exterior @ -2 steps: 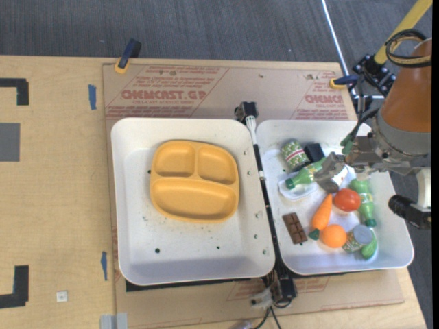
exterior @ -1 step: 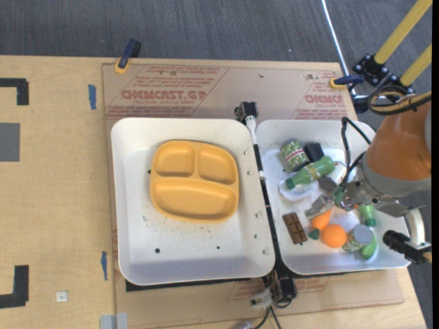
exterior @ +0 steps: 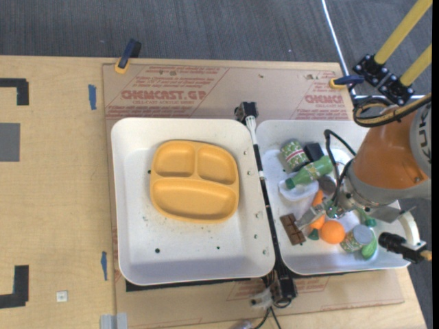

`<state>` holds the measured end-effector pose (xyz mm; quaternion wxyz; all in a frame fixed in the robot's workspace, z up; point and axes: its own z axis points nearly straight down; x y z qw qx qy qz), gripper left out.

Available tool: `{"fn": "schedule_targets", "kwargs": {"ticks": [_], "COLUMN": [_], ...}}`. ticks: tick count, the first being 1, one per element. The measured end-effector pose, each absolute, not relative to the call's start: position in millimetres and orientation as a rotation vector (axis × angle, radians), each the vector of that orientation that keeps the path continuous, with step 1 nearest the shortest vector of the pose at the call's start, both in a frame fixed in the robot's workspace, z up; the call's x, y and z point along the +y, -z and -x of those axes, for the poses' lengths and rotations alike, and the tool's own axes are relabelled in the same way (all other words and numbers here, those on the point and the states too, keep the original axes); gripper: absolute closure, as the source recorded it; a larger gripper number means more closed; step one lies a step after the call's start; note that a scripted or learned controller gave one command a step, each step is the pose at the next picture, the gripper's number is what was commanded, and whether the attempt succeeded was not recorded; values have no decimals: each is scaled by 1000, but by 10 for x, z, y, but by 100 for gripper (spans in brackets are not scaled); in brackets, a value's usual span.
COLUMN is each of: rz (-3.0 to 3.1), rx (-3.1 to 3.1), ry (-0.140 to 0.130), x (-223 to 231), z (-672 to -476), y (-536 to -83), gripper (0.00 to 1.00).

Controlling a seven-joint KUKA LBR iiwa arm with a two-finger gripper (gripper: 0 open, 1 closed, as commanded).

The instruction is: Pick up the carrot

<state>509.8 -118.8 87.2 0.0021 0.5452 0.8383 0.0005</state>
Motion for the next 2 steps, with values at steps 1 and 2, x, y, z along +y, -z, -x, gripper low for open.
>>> {"fn": "schedule_targets", "kwargs": {"ticks": [1, 2], "rz": [-1711, -1933], "rx": [2631, 2474], "ry": [-5, -3], "x": [-1169, -734], "z": [-5098, -5875], "y": [-959, -1853], "gripper": [100, 100]}}
